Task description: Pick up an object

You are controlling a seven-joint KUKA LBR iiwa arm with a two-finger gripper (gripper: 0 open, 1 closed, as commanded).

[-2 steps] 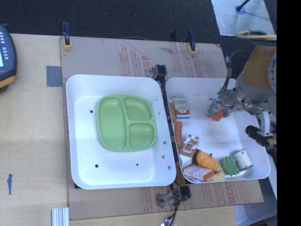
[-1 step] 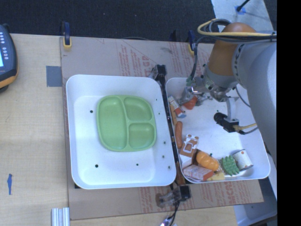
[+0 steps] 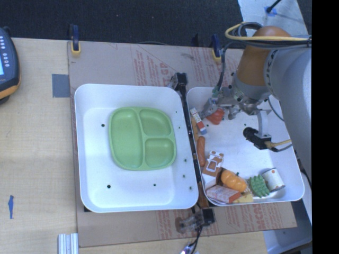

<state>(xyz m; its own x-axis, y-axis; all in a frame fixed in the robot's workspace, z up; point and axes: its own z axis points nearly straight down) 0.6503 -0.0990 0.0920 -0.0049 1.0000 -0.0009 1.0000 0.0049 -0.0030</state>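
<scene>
My gripper is low in the far left corner of the right bin, under the grey arm with its orange band. A small red object lies right at the gripper's tip; whether it is held is hidden by the wrist. Close by on the left lies a small red and white pack. Along the bin's left wall rests a sausage, with a brown and white piece beside it. At the near edge are an orange item, a green ridged item and a white can.
The left bin holds a green divided plate. A red and white packet lies in the right bin's near left corner. A black fitting with a cable hangs over that bin's right side. A yellow-edged pendant sits far left.
</scene>
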